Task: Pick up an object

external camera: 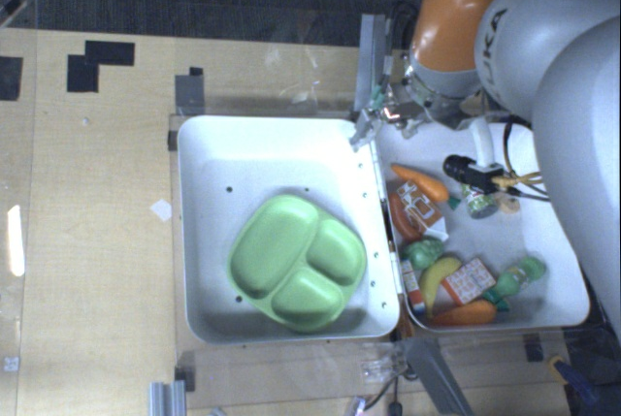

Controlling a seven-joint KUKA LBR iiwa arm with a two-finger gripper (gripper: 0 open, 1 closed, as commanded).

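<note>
My gripper (pixel 370 125) hangs over the far end of the divider between the two white bins, at the far left corner of the right bin (pixel 553 240). Nothing shows in its grasp. Several small items lie in the right bin, nearer the camera than the gripper. An orange carrot (pixel 420 182) is closest to it, with a brown packet (pixel 413 211) just below. Further toward the front lie a yellow banana (pixel 439 272), a red and white box (pixel 469 280), a green bottle (pixel 520 273) and a second orange carrot (pixel 467 314).
A green divided plate (pixel 297 261) lies in the left bin (pixel 262 152), toward its front. A small round item (pixel 482 205) sits mid-bin on the right. The grey arm (pixel 553 65) covers the far right part of the right bin.
</note>
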